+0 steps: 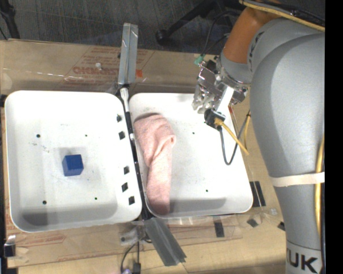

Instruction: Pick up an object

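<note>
Nothing picked yet | my claw (208, 99) hangs over the right bin's (217, 196) far edge, can't tell if apart | pink cloth (155, 158) left side of that bin | blue block (72, 164) in left bin (23, 107)

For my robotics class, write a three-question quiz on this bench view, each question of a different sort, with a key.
1. True or false: the blue cube lies in the same bin as the pink cloth.
2. Multiple choice: the end effector is above
A. the left bin's middle
B. the right bin's far edge
C. the blue cube
3. Fill in: the pink cloth lies along the right bin's ____ wall, next to the divider.

Key:
1. False; the cube is in the left bin, the cloth in the right bin.
2. B
3. Left
</note>
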### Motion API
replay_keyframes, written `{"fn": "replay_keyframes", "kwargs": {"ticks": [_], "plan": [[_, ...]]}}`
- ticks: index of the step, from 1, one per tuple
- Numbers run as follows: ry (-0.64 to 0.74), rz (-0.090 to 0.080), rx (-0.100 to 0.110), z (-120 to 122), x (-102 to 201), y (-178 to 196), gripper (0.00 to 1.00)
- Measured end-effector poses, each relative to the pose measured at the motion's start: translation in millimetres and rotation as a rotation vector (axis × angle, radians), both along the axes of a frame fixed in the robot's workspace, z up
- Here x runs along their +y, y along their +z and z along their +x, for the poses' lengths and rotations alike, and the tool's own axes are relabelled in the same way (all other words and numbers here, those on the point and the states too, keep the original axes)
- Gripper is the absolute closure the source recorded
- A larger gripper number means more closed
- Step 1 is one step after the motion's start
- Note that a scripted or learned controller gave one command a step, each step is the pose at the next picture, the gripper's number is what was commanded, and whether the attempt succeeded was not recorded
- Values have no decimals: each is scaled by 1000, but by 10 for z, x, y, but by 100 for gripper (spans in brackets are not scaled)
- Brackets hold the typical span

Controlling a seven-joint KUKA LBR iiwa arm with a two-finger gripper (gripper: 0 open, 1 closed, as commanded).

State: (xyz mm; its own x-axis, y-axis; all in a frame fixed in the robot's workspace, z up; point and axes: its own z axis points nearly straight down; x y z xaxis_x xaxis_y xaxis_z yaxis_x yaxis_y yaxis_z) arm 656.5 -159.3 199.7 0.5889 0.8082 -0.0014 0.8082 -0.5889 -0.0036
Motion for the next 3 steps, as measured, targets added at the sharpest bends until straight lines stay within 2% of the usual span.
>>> {"fn": "replay_keyframes", "kwargs": {"ticks": [1, 2, 3], "plan": [[11, 2, 5, 5, 24, 89, 100], [282, -1, -2, 3, 286, 394, 100], [44, 2, 5, -9, 215, -157, 100]]}}
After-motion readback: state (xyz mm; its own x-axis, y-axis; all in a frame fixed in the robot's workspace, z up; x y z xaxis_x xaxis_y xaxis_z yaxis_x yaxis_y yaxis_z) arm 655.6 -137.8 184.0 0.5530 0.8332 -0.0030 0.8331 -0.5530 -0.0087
